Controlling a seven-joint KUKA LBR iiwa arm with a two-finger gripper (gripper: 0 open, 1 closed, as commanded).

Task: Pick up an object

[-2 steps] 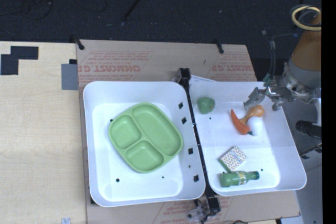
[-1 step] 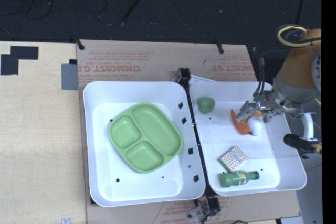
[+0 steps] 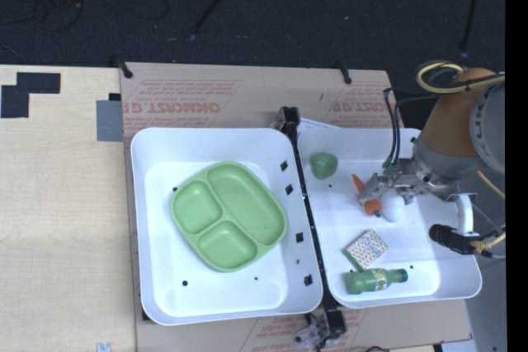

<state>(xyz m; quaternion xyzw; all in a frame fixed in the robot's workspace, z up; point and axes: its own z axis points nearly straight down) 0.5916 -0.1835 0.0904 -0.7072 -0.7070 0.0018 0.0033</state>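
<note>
In the right bin [image 3: 445,284] lie a small green round object [image 3: 323,165], an orange carrot-like piece [image 3: 365,192], a checkered packet [image 3: 366,247] and a green bottle [image 3: 373,280] on its side. My gripper [image 3: 388,192] is low in this bin, just right of the orange piece and touching or nearly touching it. A small white object [image 3: 394,210] lies right under the gripper. The arm's body hides the fingertips.
The left bin [image 3: 157,169] holds a green three-compartment plate [image 3: 228,215]. A black divider [image 3: 301,210] separates the bins. Cardboard [image 3: 190,99] lies under both bins, and a wooden bench top [image 3: 58,210] extends to the left. Cables hang near the arm at right.
</note>
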